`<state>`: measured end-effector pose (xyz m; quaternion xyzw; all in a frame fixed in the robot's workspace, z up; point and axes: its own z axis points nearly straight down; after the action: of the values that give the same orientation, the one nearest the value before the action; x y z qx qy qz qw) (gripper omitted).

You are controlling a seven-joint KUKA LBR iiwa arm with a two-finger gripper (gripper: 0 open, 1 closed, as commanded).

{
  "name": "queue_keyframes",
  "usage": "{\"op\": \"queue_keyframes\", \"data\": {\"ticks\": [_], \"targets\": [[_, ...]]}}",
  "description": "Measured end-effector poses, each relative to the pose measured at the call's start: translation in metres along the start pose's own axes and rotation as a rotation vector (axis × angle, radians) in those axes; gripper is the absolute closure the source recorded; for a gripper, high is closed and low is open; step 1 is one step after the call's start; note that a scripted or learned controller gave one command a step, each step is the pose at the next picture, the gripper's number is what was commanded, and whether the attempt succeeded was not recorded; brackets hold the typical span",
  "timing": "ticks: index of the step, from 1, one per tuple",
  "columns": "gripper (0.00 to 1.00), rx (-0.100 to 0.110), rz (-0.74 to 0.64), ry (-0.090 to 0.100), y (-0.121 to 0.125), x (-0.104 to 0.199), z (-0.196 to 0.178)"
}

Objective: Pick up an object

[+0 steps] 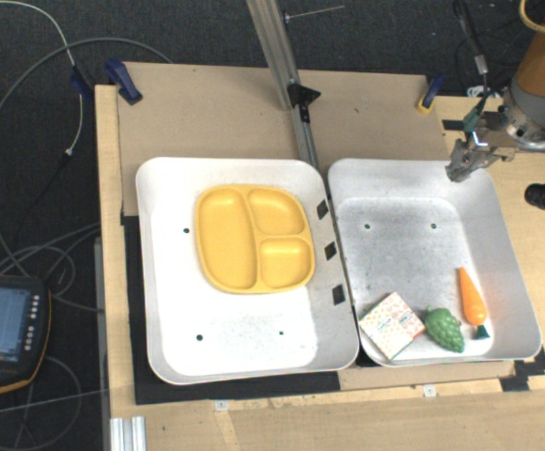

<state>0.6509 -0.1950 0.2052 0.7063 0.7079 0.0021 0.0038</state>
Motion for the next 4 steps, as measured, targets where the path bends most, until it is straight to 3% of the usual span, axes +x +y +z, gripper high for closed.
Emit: {"op": "queue_keyframes", "data": {"ticks": [2, 4], "targets": [[1.0, 0.01, -0.005, 0.006, -0.009, 0.114, -0.019], [1.0, 0.012, -0.005, 0.006, -0.044, 0.226, -0.008]]}}
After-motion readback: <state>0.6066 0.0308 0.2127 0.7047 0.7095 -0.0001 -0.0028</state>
